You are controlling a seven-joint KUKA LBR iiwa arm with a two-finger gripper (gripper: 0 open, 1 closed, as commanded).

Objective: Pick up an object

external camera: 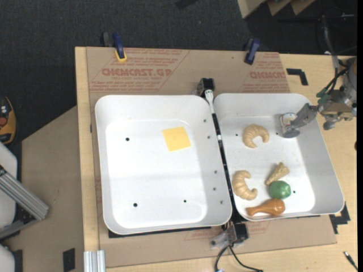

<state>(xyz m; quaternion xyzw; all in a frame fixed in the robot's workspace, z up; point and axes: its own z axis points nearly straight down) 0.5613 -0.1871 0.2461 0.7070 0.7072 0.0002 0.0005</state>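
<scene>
My gripper (291, 127) reaches in from the right edge and hangs low over the far right part of the right bin (317, 152). A tan croissant (256, 135) lies just to its left, apart from it. A second croissant (244, 185) lies near the bin's front left. Beside that one sit a small beige cone-shaped piece (277, 172), a green round piece (279, 190) and an orange-brown drumstick (266, 209). A flat yellow square (176, 139) rests in the left bin (113, 169). I see nothing held in the gripper.
The two white bins sit side by side on a cardboard-covered bench (170, 67), joined by a black strip (217, 146). Blue clamps (119, 47) (252, 50) hold the board at the back. Small dark holes dot the left bin's floor.
</scene>
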